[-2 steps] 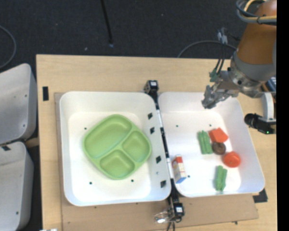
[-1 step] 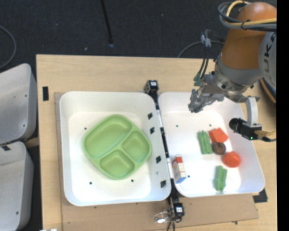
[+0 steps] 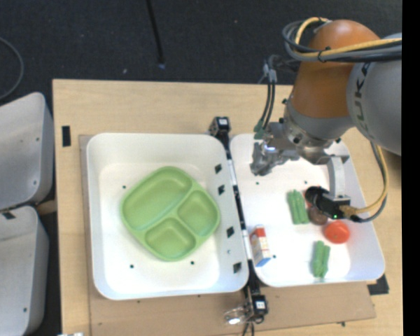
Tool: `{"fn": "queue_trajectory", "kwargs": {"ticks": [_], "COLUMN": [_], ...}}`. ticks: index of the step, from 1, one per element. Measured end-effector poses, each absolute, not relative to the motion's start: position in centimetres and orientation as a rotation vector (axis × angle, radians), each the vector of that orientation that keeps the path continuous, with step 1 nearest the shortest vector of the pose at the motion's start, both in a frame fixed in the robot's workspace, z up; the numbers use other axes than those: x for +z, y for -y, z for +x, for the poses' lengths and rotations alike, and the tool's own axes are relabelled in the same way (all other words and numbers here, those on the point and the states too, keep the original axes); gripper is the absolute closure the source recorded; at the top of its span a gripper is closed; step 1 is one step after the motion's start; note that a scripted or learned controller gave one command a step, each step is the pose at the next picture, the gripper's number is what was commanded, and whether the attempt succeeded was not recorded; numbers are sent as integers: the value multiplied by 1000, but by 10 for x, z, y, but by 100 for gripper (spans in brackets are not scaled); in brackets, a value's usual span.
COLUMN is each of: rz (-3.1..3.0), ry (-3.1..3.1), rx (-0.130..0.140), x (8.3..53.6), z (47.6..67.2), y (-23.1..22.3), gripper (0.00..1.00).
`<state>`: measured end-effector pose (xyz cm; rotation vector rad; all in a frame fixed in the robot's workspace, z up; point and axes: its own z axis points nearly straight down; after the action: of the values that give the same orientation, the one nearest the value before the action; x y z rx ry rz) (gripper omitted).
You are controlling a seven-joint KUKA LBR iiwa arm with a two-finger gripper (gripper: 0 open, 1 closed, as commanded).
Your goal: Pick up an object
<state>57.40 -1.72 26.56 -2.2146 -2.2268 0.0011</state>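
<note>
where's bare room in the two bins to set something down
Left bin: a bare strip rings the green divided plate. Right bin: a patch between the gripper, small box and upper green piece. Crowded at its right, around the red object.

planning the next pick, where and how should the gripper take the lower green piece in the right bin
Judging from the view, grip the lower green piece across its narrow width at mid-length, coming straight down from above. It lies flat and elongated, running roughly top to bottom in the right bin, with bare floor on both long sides, so the fingers could fit. The red object sits just above its top end.
</note>
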Motion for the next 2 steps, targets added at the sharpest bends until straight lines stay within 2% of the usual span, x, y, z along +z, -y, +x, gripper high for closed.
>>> {"fn": "queue_trajectory", "kwargs": {"ticks": [1, 2], "rz": [-2213, -2214], "ry": [2228, 2227], "rx": [-1, 2], "x": [268, 245], "z": [559, 540], "y": [-32, -75], "gripper": [100, 100]}}
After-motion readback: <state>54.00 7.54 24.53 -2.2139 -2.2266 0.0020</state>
